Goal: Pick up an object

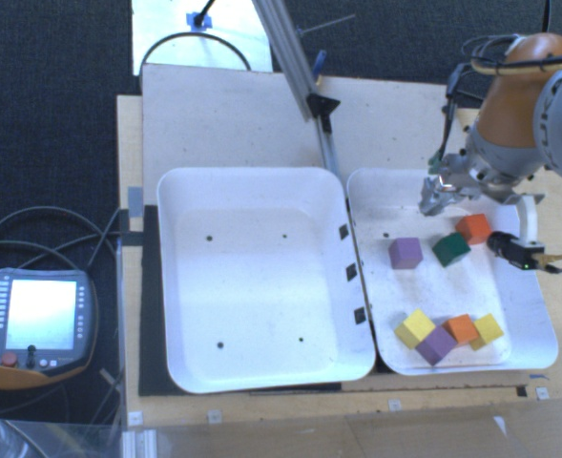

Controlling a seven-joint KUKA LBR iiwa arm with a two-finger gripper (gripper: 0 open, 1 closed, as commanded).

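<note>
Gripper (437, 198): above right bin's (376, 256) far edge; whether open or closed cannot be told; nothing visibly held
Nearest targets: orange cube (472, 227), green cube (450, 249), purple cube (405, 253), toward the near edge from gripper

Smooth white plastic bins (261, 184), matt blocks (405, 253)

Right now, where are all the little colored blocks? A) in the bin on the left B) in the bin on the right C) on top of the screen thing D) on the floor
B: the purple block, green block and the others all lie in the right bin, below the claw.
</note>
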